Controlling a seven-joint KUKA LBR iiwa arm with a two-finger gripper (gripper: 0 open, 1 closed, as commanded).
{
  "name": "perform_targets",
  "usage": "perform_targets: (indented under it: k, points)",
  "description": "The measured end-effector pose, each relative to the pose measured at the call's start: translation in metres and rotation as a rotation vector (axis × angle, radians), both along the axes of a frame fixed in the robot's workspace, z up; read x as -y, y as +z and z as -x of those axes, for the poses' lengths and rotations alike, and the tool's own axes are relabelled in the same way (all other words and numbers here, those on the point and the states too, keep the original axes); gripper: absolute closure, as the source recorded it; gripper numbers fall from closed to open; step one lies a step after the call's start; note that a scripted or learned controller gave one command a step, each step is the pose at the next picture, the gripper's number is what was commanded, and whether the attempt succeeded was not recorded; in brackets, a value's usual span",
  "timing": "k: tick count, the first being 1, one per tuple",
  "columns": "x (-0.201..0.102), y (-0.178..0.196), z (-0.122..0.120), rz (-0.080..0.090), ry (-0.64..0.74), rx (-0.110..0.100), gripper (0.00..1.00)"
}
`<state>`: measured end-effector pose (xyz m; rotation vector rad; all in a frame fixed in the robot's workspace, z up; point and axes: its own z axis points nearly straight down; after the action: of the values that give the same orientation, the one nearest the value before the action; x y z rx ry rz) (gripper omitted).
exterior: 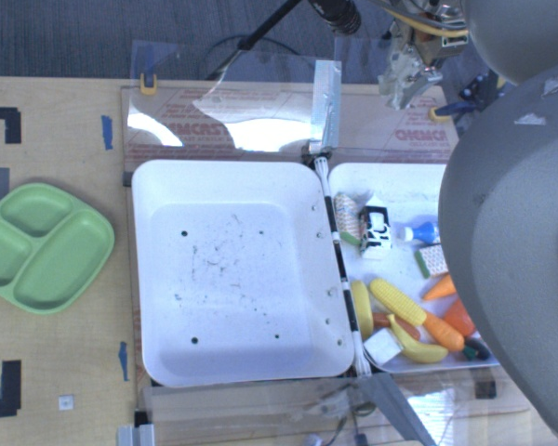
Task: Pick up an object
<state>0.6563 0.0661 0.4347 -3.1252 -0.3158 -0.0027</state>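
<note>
The right bin (391, 177) holds a jumble of small things. Among them are a yellow corn cob (397, 300), a banana (418, 344), an orange carrot (443, 329), a blue bottle (424, 233), a white box with black print (377, 228) and a white block (382, 347). My gripper (409, 80) hangs high above the far rim of the right bin, well apart from all of them. Nothing shows under it. The broad grey arm (511, 249) hides the right part of that bin.
The left bin (149, 249) lies beside the right one, with a raised divider (339, 258) between them. A green sectioned plate (43, 246) rests on the wooden bench at the far left. A clear plastic wall (232, 110) stands behind the bins.
</note>
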Motion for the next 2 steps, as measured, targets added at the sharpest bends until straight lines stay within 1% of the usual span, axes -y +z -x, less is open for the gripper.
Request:
perform_targets:
  k: [1, 2]
  points:
    - [0.048, 0.0, 0.003, -0.001, 0.011, -0.004, 1.0]
    - [0.051, -0.037, 0.005, 0.0, -0.001, -0.005, 1.0]
